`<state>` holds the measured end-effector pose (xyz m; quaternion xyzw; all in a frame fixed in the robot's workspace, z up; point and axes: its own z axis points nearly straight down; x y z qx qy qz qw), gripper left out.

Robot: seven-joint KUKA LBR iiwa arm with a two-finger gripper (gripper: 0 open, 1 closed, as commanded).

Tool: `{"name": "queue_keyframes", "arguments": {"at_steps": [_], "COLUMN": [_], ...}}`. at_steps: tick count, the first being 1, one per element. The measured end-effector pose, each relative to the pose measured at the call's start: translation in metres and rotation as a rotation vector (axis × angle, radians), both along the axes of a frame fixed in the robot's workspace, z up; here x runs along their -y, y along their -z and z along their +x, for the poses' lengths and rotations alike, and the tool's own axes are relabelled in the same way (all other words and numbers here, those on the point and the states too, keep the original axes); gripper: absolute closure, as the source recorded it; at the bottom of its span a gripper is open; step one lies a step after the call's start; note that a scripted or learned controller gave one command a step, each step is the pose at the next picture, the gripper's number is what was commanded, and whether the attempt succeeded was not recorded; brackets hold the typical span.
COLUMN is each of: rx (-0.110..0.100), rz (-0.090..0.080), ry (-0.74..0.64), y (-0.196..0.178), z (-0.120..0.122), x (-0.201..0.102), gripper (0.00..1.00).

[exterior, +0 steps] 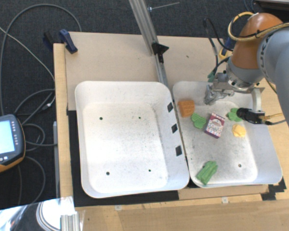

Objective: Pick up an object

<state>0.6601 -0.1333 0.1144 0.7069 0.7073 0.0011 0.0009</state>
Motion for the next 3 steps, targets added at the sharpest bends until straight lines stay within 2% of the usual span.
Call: {"name": "queue_keyframes", "arguments": {"at_steps": [3], "rx": [0.006], "rz": [-0.002], "ry": [-0.002], "y": [-0.146], "z": [0.009], "x": [-0.007], "gripper": [1.00]}}
